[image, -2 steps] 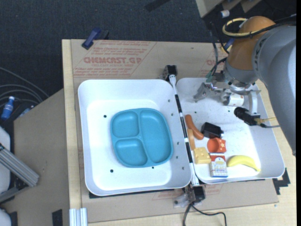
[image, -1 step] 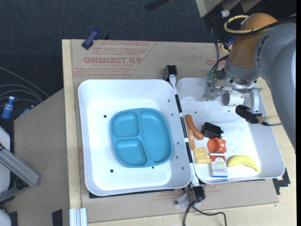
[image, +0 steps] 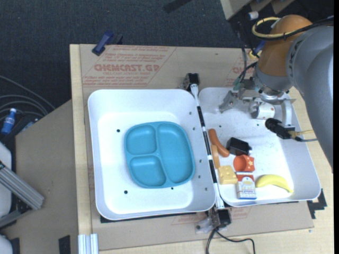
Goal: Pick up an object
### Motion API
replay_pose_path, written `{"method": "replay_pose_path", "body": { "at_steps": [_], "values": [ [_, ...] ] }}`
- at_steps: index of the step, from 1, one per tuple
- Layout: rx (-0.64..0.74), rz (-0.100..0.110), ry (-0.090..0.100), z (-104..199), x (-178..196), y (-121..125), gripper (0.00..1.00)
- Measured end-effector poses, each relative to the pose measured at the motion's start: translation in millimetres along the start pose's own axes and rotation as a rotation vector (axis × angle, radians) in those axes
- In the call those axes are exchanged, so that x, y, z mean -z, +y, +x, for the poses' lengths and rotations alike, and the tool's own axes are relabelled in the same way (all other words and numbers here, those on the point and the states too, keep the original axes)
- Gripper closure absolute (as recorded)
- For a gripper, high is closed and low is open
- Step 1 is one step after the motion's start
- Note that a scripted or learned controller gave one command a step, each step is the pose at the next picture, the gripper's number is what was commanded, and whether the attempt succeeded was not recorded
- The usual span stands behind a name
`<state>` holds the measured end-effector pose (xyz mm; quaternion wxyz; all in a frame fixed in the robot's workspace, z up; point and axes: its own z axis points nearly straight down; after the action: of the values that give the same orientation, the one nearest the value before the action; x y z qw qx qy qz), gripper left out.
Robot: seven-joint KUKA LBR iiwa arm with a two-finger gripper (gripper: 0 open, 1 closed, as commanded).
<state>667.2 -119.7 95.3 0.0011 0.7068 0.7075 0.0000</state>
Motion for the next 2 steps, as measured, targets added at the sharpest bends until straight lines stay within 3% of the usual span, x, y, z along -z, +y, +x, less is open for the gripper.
{"method": "replay_pose_path", "body": {
  "at_steps": [1,2],
  "values": [
    [-0.001,0.003,0.001,-11,-11,-1,0.0],
    [0.0,0.0,0.0,-10,0,0,1.0]
  ]
}}
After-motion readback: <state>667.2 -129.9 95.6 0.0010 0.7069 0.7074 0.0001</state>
